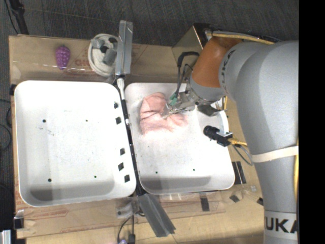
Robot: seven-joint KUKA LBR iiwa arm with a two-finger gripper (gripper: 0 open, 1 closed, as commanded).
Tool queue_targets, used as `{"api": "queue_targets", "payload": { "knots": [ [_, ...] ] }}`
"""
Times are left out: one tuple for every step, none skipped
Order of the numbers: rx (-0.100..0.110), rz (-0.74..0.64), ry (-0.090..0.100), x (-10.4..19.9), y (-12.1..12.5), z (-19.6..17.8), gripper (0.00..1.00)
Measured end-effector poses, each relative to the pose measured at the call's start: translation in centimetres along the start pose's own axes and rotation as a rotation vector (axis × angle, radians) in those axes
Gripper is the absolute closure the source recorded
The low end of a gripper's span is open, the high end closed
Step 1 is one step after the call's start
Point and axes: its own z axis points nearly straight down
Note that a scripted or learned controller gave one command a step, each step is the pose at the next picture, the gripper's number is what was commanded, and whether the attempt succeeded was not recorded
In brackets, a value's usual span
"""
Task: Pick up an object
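Set high above the bench [76,215], looking down at a slant on the two white bins: left bin [66,139], right bin [185,174]. Far enough to take in both bins whole, the arm [264,95] entering right of them.

A purple grape-like toy [62,56] lies beside a white roll [103,54].
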Motion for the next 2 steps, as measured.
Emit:
{"api": "queue_targets", "payload": {
  "knots": [
    [0.000,0.098,-0.002,6.9,3.7,-9.1,1.00],
    [0.001,0.198,-0.003,5.4,0.8,-14.0,1.00]
  ]
}}
